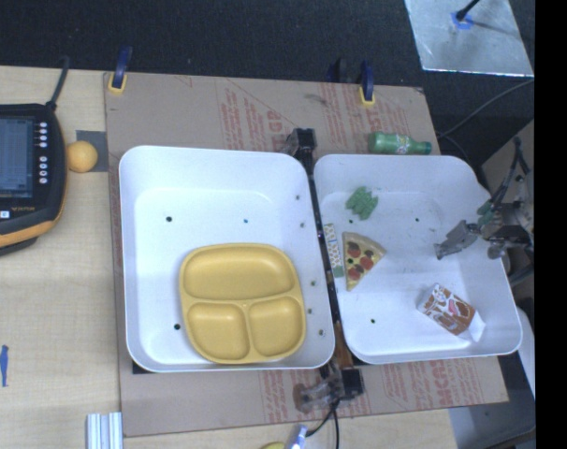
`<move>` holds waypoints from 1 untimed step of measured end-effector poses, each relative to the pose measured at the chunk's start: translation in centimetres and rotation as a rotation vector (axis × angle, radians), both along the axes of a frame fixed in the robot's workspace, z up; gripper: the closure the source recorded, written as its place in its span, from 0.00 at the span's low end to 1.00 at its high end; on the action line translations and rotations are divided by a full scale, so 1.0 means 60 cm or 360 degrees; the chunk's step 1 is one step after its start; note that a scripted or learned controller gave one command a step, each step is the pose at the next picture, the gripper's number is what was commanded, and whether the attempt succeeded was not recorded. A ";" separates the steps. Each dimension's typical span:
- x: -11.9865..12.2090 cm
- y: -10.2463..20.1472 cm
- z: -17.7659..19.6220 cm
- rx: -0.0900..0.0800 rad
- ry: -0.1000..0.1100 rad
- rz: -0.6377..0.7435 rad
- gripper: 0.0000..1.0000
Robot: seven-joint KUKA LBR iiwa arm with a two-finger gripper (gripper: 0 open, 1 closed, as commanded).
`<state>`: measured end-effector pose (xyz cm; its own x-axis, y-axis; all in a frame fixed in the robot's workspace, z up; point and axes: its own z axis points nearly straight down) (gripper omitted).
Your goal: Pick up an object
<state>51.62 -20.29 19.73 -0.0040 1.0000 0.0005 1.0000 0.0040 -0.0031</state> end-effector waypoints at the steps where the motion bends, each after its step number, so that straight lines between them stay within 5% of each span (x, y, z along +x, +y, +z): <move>1: 0.134 0.196 -0.009 -0.0001 0.0000 0.0004 0.00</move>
<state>59.65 -8.54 19.17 -0.0064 1.0000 -0.0002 1.0000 0.0064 -0.0030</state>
